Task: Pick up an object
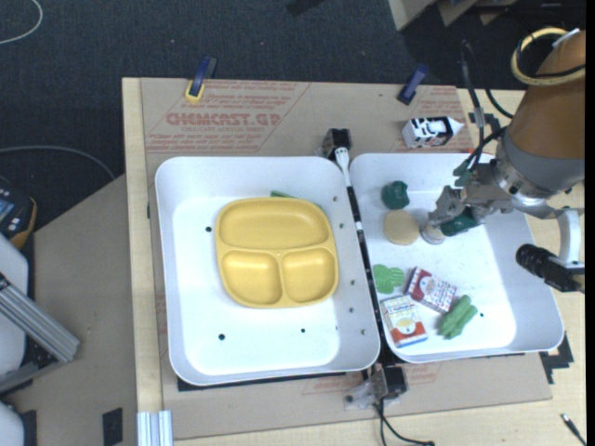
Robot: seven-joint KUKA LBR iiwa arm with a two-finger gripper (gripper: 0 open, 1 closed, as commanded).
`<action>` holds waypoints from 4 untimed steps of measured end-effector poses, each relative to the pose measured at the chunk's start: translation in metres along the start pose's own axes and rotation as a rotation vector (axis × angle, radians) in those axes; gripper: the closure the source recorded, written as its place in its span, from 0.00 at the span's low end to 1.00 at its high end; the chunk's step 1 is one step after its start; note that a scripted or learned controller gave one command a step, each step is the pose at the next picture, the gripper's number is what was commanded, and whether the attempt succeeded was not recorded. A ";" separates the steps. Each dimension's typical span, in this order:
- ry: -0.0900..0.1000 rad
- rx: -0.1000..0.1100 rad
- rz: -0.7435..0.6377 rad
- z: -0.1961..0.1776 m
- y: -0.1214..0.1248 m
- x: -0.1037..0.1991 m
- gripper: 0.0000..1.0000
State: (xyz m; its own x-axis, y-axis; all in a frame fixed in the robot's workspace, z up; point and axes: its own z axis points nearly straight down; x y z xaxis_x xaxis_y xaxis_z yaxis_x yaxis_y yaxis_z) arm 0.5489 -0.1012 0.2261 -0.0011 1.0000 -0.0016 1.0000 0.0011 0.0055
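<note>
The gripper is low in the right bin, and its fingers appear closed on a small dark green object, which shows between the tips; the grip looks partial, so whether it would survive a lift is uncertain. The object sits in the bin's middle, where things lie loosely scattered, as if tipped in for picking.

Just left of the fingers, nearly touching, lies a tan round piece, and just beyond that, up and left, a dark green lump. Below the fingers, a little apart, are a red and white carton, a green leafy piece, a small printed box and a green vegetable, bunched toward the bin's near wall.

Open floor lies to the right of the fingers and straight up is free, so a vertical lift seems the safest exit. Farther left, past the shared rim, the left bin holds a yellow divided plate, well apart. Both bins rest on the table.
</note>
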 end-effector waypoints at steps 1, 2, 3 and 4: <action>0.003 0.005 -0.004 -0.010 -0.006 0.050 1.00; 0.004 0.009 -0.005 0.006 -0.010 0.106 1.00; 0.003 0.010 -0.003 0.010 -0.024 0.157 1.00; 0.002 0.002 -0.001 -0.010 -0.022 0.158 1.00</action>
State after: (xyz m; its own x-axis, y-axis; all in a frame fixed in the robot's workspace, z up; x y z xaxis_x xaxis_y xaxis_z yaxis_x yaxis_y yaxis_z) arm 0.5268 0.0572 0.2353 -0.0019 1.0000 0.0005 1.0000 0.0019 0.0037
